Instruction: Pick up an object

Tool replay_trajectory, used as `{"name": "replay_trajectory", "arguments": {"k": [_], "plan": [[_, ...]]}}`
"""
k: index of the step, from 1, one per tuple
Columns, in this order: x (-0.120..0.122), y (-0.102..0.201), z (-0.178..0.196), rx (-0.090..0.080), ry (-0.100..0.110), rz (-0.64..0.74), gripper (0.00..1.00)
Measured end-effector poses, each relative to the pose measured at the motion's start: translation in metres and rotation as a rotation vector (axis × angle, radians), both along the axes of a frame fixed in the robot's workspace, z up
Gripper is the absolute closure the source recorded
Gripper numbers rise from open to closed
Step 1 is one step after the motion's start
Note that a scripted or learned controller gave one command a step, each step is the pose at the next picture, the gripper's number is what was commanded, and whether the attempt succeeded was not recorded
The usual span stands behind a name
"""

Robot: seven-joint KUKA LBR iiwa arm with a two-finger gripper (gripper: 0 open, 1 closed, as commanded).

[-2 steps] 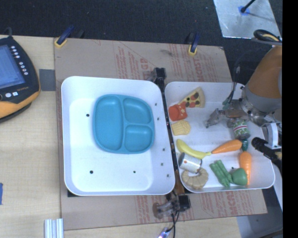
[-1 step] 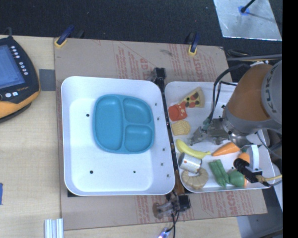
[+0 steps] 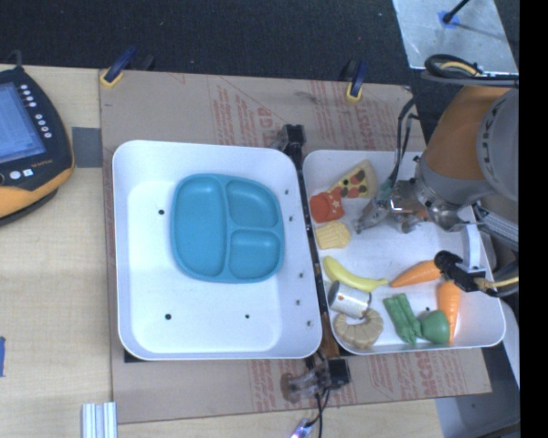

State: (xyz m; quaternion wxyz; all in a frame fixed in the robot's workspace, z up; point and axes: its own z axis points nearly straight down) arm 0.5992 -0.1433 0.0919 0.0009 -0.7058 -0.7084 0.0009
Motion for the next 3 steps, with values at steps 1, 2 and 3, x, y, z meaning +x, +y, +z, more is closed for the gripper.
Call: {"name": "replay_trajectory", "arguments": {"k": [1, 2, 3], "plan": [[0.054, -0.032, -0.001, -0.004, 0.008, -0.007, 0.00], [0.047, 0.011, 0.000, 0.000, 0.002, 0.002, 0.00], [0.047, 0.010, 0.010, 0.000, 0.004, 0.005, 1.00]]}}
